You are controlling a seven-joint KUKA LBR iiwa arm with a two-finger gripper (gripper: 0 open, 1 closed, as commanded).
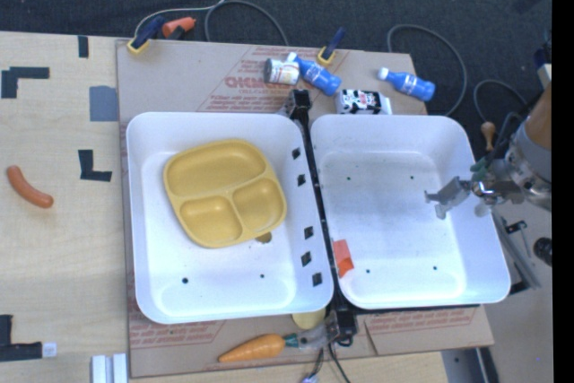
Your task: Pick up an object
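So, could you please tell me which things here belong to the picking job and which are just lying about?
Job:
gripper
yellow divided plate in the left bin
right bin

Lying about:
carrot
sausage
two blue bottles
orange-handled clamp

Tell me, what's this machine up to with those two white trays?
A robot arm reaches in from the right, its gripper over the right bin near that bin's right edge, with nothing seen between its fingers. Its job is to pick up an object. The left bin holds a yellow divided plate.
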